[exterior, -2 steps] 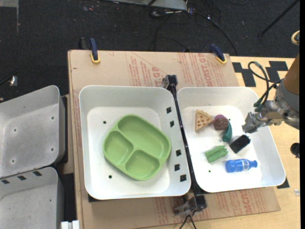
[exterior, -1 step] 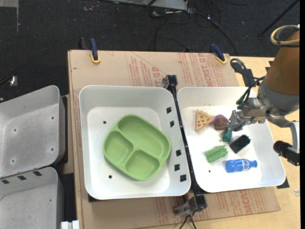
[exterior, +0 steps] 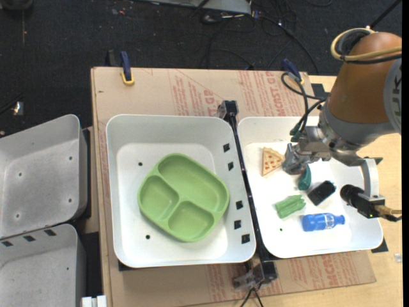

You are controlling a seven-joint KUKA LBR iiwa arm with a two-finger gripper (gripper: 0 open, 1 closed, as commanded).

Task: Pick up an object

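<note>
The tool [exterior: 295,162] sits low in the right bin [exterior: 364,238], its state impossible to tell. A teal object [exterior: 304,177] lies just at its five o'clock, a pizza slice [exterior: 271,161] at nine.

Right bin [exterior: 358,240] holds pizza slice [exterior: 271,161], green piece [exterior: 290,206], blue bottle [exterior: 323,222], possibly 2 darker items.

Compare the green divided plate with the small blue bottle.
The green divided plate lies in the left white bin; the small blue bottle lies on its side in the right white bin. The plate is far larger, flat and has three compartments; the bottle is slim and rounded. Both rest untouched by the gripper.
</note>
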